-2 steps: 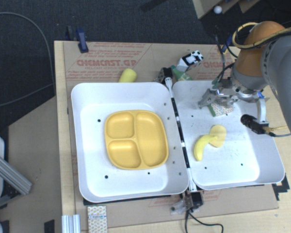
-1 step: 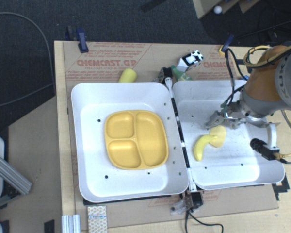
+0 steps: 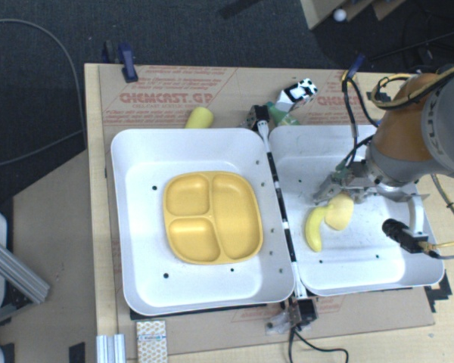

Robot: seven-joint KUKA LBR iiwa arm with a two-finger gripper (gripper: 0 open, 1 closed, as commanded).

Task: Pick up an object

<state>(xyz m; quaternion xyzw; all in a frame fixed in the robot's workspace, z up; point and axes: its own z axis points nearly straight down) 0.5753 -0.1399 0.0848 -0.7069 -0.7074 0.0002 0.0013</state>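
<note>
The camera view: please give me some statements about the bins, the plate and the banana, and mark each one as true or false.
1. The yellow plate lies in the left bin. True.
2. The plate has three compartments. True.
3. The banana lies on the plate. False: it lies on the floor of the right bin, next to a pale yellow round object.
4. The gripper is over the left bin. False: it is over the right bin, close above the round object.
5. A small yellow object lies on the board behind the left bin, outside both bins. True.
</note>
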